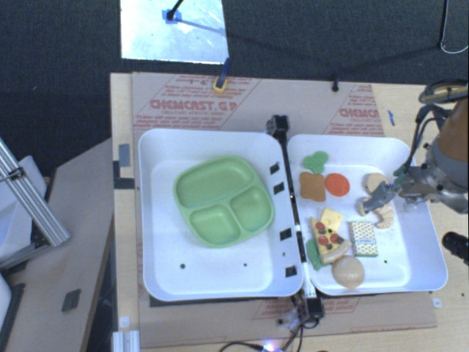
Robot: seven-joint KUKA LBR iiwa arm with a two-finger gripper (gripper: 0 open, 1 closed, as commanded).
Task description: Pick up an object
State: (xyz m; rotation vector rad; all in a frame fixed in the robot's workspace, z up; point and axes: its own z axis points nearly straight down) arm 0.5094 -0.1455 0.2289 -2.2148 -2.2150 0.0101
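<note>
The right bin (pixel 423 270) holds several toy foods. Among them are a green leafy piece (pixel 316 160), a brown toast (pixel 312 187), a red slice (pixel 338 184), a pizza slice (pixel 330 240), a patterned cracker (pixel 363 238) and a round beige bun (pixel 348 271). My gripper (pixel 378 196) reaches in from the right and hangs low over two beige pieces: a cookie (pixel 376 181) and a curved pastry (pixel 382 216). Nothing shows as lifted from the bin floor.
In the left bin (pixel 165 270) lies a green divided plate (pixel 223 201). A black hinged divider (pixel 288 204) runs between the bins. The arm's grey wrist (pixel 447 167) stands over the right bin's right rim, and cardboard lies under both bins.
</note>
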